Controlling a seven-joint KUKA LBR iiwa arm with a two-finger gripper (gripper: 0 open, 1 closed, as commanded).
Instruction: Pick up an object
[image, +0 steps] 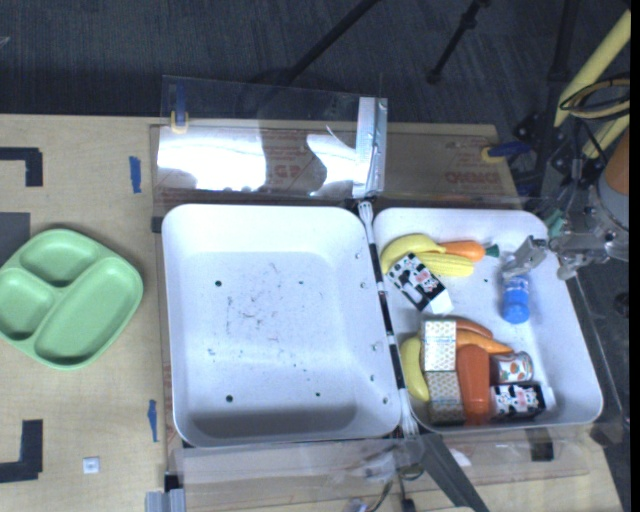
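Where bananas (425, 250) lie, right bin (580, 350).

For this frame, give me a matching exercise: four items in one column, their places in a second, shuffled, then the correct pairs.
Items:
1. green divided plate
2. blue bottle
3. orange carrot
4. black-and-white carton

Places:
A. right bin, far edge, beside a banana
B. bench, left of both bins
C. right bin, just below the gripper
D. right bin, against the divider between the bins

Pairs: 1-B, 2-C, 3-A, 4-D
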